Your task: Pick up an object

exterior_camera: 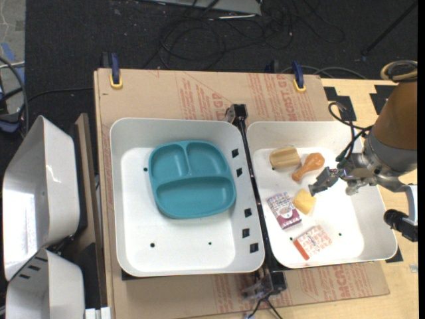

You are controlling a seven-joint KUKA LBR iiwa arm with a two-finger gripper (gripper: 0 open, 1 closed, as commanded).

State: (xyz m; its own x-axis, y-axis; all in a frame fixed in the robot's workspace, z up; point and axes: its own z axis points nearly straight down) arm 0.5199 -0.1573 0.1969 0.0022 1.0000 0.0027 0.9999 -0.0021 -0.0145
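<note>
The left bin (126, 198) holds one thing, a teal plate (192, 179) with three compartments, which lies flat a little above the middle of the bin. The right bin (372, 244) holds several small objects, and any of them can be the thing to pick up. A tan bread-like block (285, 158) lies near the upper left part of this bin, and just beside it, on its right, there is an orange drumstick-shaped toy (309, 165). Below them lies a yellow cheese-like wedge (304, 202), and it touches a small purple and white packet (283, 210) on its left. Nearer to the front edge of the bin lies a red and white packet (311, 240), apart from the others. The gripper (327, 179) hangs over the right bin, just beside the drumstick toy and above the yellow wedge. I cannot tell its state from this view, and I see no object in it. The arm (398, 125) comes in from the right side, with its orange band above the grey wrist. Both bins stand side by side on a brown cardboard sheet (199, 92) with red printing, which is fixed at the far edge with two clamps (115, 72). The floor (66, 32) around the bench is dark, with black cables (192, 28) on it, and white containers (40, 191) stand at the left.
</note>
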